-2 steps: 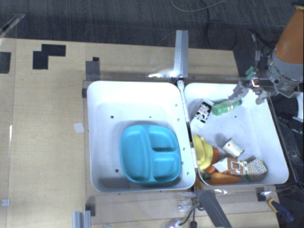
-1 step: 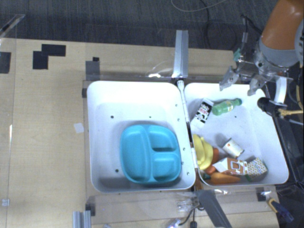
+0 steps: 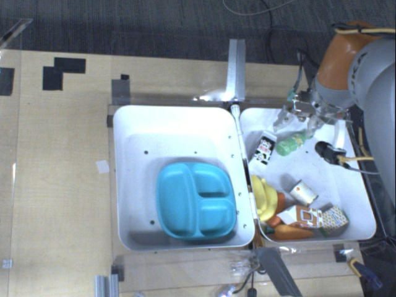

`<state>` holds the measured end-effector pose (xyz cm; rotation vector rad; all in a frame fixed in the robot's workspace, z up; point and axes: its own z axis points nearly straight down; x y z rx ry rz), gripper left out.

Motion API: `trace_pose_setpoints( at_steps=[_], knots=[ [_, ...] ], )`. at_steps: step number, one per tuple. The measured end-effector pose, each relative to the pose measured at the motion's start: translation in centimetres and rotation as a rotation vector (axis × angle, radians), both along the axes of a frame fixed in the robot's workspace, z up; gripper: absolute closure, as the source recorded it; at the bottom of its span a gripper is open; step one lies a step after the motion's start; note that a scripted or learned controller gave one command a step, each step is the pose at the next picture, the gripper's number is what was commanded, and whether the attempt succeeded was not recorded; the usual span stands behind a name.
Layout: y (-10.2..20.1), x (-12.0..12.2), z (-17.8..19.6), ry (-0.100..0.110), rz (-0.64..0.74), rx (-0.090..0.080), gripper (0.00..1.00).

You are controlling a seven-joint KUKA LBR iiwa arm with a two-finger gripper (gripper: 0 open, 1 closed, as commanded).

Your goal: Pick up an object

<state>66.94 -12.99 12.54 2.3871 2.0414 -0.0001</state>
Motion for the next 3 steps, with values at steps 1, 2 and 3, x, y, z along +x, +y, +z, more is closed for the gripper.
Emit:
trace_pose_setpoints(
  at_steps=[1,2,3],
  knots=[
    [-5.6,-0.6,-3.9,-0.006,-0.046,-0.001,0.0],
    [-4.6,-3.4,-3.8,-0.007,-0.058,-0.001,0.0],
    [-4.4,-3.2,-2.8,-0.012,-0.057,0.0,1.0]
  ],
)
